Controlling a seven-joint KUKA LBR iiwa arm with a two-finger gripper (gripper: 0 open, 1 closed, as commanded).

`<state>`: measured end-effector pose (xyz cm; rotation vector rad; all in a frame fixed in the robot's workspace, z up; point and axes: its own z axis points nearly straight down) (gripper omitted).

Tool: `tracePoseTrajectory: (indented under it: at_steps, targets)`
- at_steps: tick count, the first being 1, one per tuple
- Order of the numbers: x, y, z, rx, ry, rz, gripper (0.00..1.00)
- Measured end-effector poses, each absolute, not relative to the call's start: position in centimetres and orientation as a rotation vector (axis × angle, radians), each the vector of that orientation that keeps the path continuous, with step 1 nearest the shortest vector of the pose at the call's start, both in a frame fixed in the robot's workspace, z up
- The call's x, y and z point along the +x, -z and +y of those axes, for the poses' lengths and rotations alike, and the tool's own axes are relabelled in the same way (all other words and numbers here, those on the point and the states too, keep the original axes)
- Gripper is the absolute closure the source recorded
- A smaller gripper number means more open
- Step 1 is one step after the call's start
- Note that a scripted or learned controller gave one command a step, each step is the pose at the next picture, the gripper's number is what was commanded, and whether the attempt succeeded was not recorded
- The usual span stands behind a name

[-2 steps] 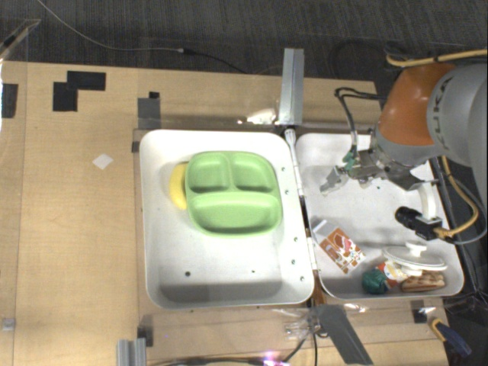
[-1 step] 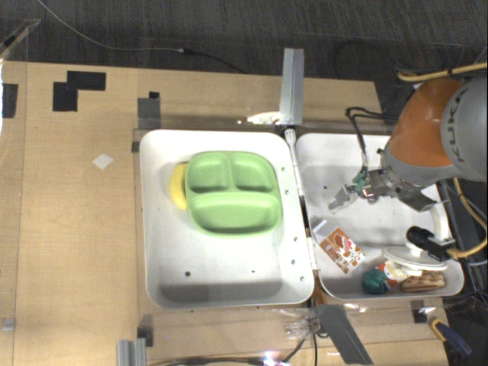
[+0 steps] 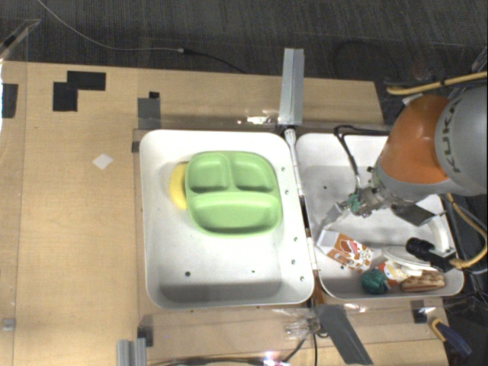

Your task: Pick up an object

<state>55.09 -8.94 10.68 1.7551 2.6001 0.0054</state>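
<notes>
Packet [image 3: 351, 252], orange and white, lies flat in the right bin [image 3: 324, 162], near the bin's front wall and a little toward the divider between the bins.

Camera view, right bin:
- Teal ball [image 3: 374, 282] just beside the packet's front-right corner, against the front wall.
- White scrap [image 3: 398, 269] right of the ball, close to it.
- Brown bar [image 3: 422, 283] further right along the front wall, touching or nearly touching the scrap; which one, I cannot tell.
- Back half of this bin's floor is bare white.

Arm and gripper:
- Arm [image 3: 415, 147] comes in from the right, orange band over the bin's right side.
- Gripper [image 3: 352, 204] sits over the middle of the right bin, up-picture from the packet, near it but apart.
- How far open it is cannot be told at this angle and size.
- Nothing seen in its hold; packet, ball, scrap and bar all rest on the bin floor.

Camera view, left bin [image 3: 213, 269]:
- Green tray [image 3: 231, 191], three compartments, lies right way up in the back half.
- Yellow piece [image 3: 178, 187] pokes out from under the tray's left edge, touching it; shape mostly hidden.
- Front half of the floor bare.

Bench [image 3: 69, 227]: pale wood, both bins side by side on it.
</notes>
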Motion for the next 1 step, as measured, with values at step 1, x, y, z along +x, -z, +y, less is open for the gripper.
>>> tracePoseTrajectory:
  at_steps: [1]
  targets:
    - [49.6,-8.94,-9.0,1.851,-0.013,2.522,0.0]
